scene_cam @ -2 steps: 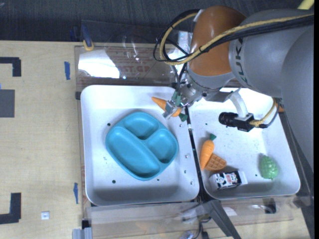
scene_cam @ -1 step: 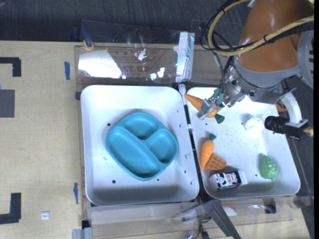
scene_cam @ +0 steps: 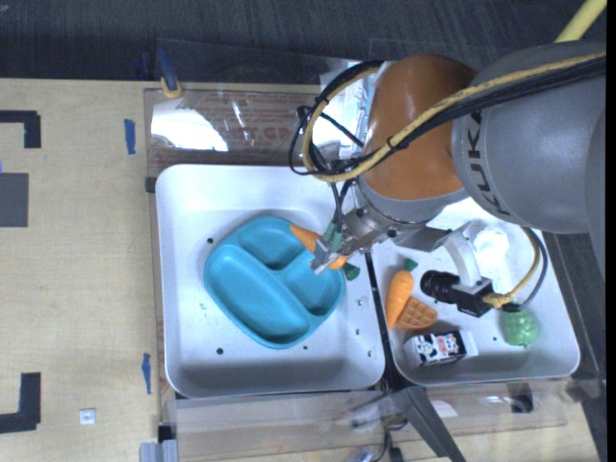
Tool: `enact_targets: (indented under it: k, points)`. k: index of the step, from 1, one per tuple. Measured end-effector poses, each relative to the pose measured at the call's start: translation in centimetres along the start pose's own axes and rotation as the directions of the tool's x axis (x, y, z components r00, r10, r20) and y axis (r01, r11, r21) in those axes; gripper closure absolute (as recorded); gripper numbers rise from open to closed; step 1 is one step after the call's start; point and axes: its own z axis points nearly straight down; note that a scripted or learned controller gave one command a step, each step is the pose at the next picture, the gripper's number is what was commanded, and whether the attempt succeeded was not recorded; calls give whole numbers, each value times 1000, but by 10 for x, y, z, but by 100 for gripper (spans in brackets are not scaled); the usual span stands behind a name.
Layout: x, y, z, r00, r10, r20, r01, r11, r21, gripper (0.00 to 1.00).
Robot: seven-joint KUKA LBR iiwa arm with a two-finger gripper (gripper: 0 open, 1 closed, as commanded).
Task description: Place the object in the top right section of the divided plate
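Over the upper right rim of the plate (scene_cam: 252,287), the gripper (scene_cam: 332,251) is hanging, its fingers pinching the carrot (scene_cam: 304,234) between them. The carrot's orange body is lying slantwise across that rim. One end is reaching in over the plate's topmost section, and the other end, with a bit of green on it, is pointing away to the plate's right. Whether the carrot is touching the plate or hanging just clear of it cannot be told. The plate is blue and split into three sections. It is sitting tilted in the middle of the left bin (scene_cam: 192,210), with bare white floor showing on all sides of it. The arm (scene_cam: 539,152) is reaching in from above and to the right of the plate, its orange band (scene_cam: 419,133) sitting just above the gripper. The right bin (scene_cam: 486,349) is standing directly to the right of the plate's bin, the two walls side by side. In it, nearest the plate, an orange toy (scene_cam: 404,301) with a waffle-patterned lower part is lying just past the dividing walls. A small black-and-white carton (scene_cam: 438,346) is lying just below that toy, to the plate's lower right. A green ball (scene_cam: 520,327) is resting farthest from the plate, near the far right wall. A white piece (scene_cam: 493,246) is lying to the plate's right, level with its top section and well apart from it.
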Motion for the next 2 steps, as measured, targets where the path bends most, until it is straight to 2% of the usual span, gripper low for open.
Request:
enact_targets:
  k: [1,2]
  points:
    - [-45,-23,-83,978,-210,10,211,978,-12,100]
    - [-10,-13,31,932,-363,3,363,932,-3,100]
